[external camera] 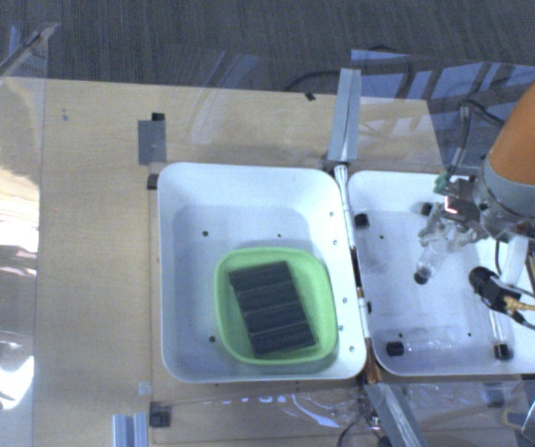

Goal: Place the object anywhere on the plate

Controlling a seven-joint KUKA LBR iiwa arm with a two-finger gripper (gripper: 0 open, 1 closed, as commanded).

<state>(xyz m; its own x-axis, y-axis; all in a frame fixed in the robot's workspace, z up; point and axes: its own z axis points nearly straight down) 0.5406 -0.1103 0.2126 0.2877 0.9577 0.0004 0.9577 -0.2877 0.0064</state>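
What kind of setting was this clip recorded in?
Most likely a robotics lab test bench, not a home or a shop. A wooden bench carries two shallow white bins, one holding a green plate with a dark ridged object, and the arm reaches over the other.

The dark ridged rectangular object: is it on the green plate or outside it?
On it. The dark ridged rectangular object lies flat inside the rim of the green plate, in the left white bin.

plate (226,287): light green, square, rounded rim | upright, well left of the tool (435,240) | object (269,308): dark ribbed slab, flat on plate, slightly skewed
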